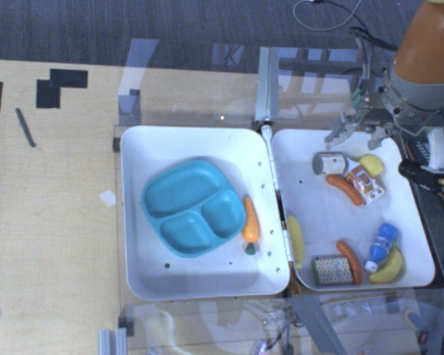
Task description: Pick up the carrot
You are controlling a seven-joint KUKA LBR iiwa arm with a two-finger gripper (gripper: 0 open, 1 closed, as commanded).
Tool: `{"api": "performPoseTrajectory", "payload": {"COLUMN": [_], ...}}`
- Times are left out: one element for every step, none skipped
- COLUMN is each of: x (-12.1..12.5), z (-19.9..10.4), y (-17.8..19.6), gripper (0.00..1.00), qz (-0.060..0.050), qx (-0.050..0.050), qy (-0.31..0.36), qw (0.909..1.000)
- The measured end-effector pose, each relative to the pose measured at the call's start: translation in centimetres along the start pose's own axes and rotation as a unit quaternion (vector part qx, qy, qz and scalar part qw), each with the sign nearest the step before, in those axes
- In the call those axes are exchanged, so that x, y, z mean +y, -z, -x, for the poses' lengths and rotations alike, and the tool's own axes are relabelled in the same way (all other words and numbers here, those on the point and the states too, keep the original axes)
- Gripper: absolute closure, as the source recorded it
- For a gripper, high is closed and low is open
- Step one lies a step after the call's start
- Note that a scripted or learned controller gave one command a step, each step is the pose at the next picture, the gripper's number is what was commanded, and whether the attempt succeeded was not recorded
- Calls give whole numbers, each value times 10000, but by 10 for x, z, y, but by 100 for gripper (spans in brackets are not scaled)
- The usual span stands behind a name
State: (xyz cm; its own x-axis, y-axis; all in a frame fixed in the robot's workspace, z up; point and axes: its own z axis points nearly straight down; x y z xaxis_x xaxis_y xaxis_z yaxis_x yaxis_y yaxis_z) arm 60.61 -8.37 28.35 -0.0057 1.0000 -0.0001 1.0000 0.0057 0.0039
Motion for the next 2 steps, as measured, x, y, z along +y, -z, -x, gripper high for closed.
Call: {"api": "performPoseTrajectory", "payload": {"x": [-29, -63], "z": [-15, -76], "y": [-90, -98], "gripper": [0, 0], "qz": [-22, -5], "qx": [1, 4], "qy": [221, 267], "qw": [9998, 9996]}}
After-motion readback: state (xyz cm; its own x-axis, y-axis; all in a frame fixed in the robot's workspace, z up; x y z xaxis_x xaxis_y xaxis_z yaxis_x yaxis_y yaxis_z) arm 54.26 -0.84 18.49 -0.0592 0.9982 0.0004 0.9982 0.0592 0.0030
